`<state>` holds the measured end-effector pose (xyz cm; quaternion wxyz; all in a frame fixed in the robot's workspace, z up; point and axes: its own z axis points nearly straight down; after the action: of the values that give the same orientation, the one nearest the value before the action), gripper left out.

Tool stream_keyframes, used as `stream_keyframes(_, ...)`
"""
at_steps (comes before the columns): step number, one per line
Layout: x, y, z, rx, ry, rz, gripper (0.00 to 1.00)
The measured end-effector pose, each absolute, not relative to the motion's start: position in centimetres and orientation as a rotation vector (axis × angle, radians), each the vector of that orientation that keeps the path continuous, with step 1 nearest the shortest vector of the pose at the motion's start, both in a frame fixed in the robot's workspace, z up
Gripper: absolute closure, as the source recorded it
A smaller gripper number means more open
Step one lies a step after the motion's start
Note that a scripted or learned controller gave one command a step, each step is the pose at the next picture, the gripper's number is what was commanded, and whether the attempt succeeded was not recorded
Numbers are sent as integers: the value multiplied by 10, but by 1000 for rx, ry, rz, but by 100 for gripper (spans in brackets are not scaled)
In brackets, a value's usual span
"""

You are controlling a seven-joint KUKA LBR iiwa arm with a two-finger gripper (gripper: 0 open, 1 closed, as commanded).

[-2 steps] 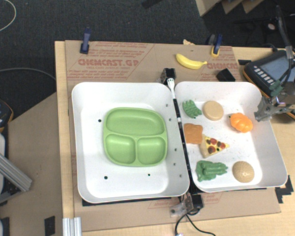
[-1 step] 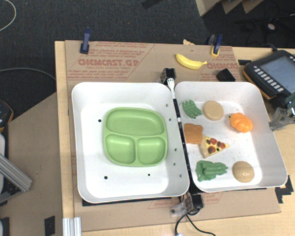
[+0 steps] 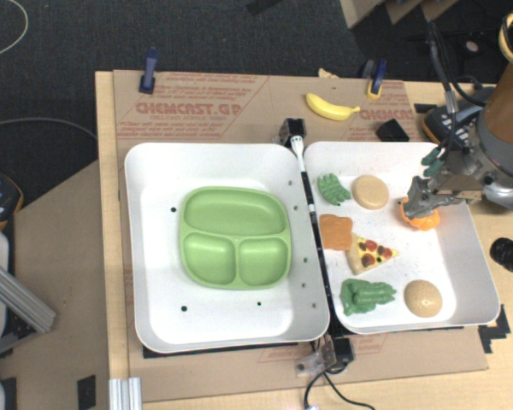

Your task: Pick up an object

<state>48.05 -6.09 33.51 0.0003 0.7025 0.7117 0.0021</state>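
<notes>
My gripper [image 3: 421, 203] hangs low in the right bin [image 3: 470, 263], near its far right side. Directly under it lies a small orange object [image 3: 424, 220], partly hidden by the gripper; whether they touch I cannot tell. Other toy foods lie in the same bin: a tan round cookie [image 3: 370, 192], a green leafy piece [image 3: 332, 188], an orange toast slice [image 3: 336, 231], a pizza slice [image 3: 372, 253], a second green piece [image 3: 366, 295] and a tan bun [image 3: 423, 297].
The left bin [image 3: 154, 186] holds a green divided plate [image 3: 236, 236]. A yellow banana [image 3: 331, 107] lies on the cardboard behind the right bin. Blue clamps [image 3: 148, 71] [image 3: 376, 77] stand at the board's far edge. Cables run above the arm at right.
</notes>
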Motion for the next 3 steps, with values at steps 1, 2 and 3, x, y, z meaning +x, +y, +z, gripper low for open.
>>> stream_keyframes(1, 480, 17, 351, 2209, 2230, 7, 100)
stream_keyframes(2, 479, 79, 337, 2216, 2233, -2, 100)
stream_keyframes(3, 480, 107, 382, 2215, 2224, 9, 100)
